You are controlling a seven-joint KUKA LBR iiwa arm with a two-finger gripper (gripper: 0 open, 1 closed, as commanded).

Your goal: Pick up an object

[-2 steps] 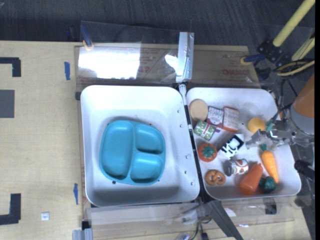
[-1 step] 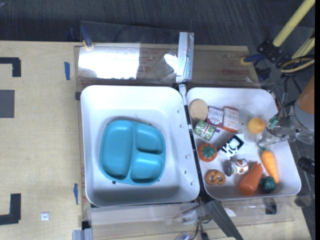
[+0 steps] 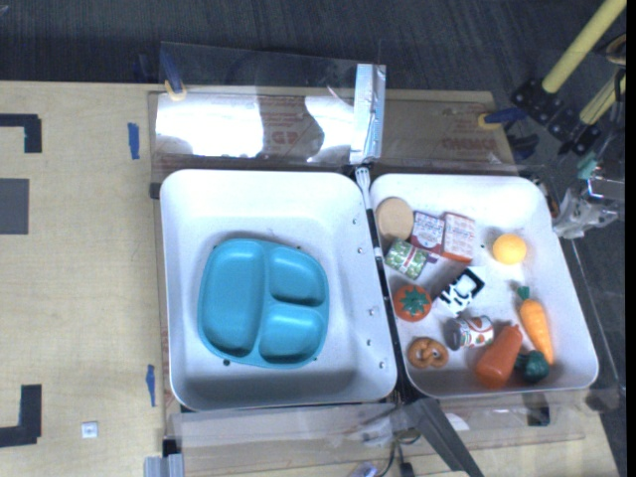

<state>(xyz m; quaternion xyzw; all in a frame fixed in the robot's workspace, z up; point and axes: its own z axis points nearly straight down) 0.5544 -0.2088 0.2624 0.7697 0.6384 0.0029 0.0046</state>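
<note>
The gripper [image 3: 586,207] is seen at the right edge of the view, just outside the upper right corner of the right bin [image 3: 581,366]; whether it is open or closed cannot be told, and it is kept apart from every object. The candidates for picking are gathered in the right bin: a lemon [image 3: 510,248] nearest the tool, a carrot [image 3: 537,328], a tomato [image 3: 412,302], a green can [image 3: 406,258] and two small cartons [image 3: 444,234]. A blue divided plate [image 3: 263,301] is held in the left bin [image 3: 189,207].
</note>
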